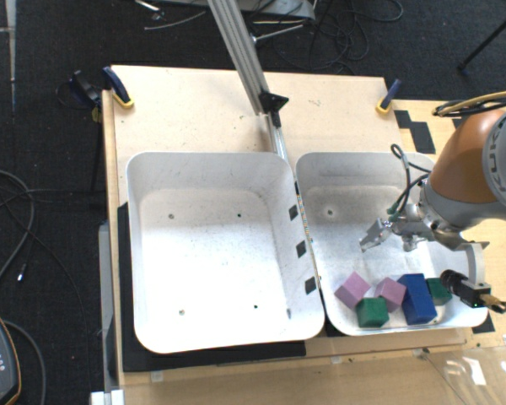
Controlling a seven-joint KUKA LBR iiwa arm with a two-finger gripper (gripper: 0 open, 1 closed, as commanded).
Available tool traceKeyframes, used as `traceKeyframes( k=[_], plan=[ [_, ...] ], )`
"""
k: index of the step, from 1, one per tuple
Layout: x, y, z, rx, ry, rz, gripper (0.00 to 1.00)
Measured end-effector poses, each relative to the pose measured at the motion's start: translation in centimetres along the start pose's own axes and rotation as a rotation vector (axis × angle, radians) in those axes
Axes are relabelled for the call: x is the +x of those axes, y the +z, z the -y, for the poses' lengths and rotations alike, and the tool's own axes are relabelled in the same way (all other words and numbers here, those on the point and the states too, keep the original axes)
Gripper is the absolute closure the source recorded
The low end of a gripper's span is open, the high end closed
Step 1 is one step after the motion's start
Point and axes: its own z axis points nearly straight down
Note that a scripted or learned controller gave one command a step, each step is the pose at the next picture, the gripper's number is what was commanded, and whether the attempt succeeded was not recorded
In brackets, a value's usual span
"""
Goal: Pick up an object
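Nearest the camera, along the front edge of the right bin (346,171), a small cluster of blocks sits packed together: a green cube (372,311), a pale purple block (352,290) just behind it, a second purple block (391,292), a taller blue block (417,299), and a darker green piece (439,289) partly tucked behind the blue one. Any of these could serve as the object to pick. They look like light, rigid foam or wooden blocks with flat faces (a judgement from shape and matte colour alone), so they should neither crush nor slip much; a grip across two opposite flat sides would suit. The pale purple block, at the cluster's outer edge, seems the easiest to reach without nudging neighbours.

Just behind the cluster the gripper (379,234) hangs over the bin floor, clear of every block and holding nothing. Its metal tip is small and foreshortened, so I cannot tell whether it is parted or closed.

Farther back, the left bin (152,175) lies beside the right one. The arm's wrist hides part of the right bin's far corner, and the dark green piece's full shape is hard to make out.
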Motion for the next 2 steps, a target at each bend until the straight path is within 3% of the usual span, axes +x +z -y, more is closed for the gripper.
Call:
traceKeyframes(
  k=[1,2],
  plan=[
    [0.02,-0.97,-0.04,-0.001,-0.001,0.0,1.0],
    [0.01,-0.98,-0.04,-0.001,0.0,0.0,0.0]
  ],
)
